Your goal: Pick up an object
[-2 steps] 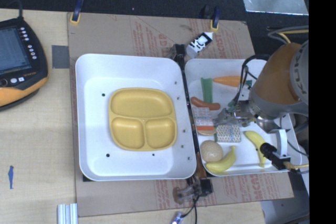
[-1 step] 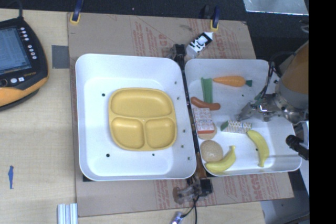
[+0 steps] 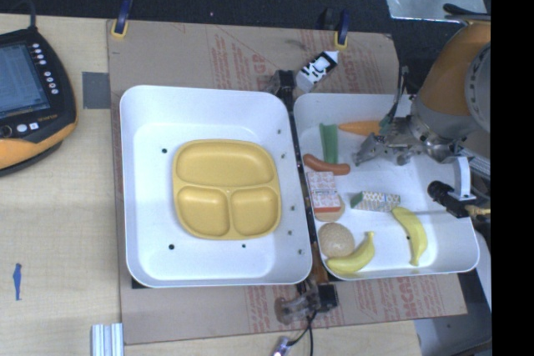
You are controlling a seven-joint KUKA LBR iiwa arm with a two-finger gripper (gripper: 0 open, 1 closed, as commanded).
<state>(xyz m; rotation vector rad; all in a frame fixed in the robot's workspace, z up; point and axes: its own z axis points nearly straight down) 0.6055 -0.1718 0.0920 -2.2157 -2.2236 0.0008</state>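
Yellow tray (image 3: 226, 188), white bins (image 3: 150, 254), two yellow bananas (image 3: 353, 255).

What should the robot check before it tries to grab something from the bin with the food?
1. Gripper over the right bin: ok.
2. Nothing between its fingers: cannot tell.
3. Target near it: ok, the carrot and green stick lie close by.
4. Target free of neighbours: not ok, the stick touches the sausage.
5. Easier picks apart from others: ok, the right banana lies alone.
6. Left bin's yellow tray out of the way: ok.
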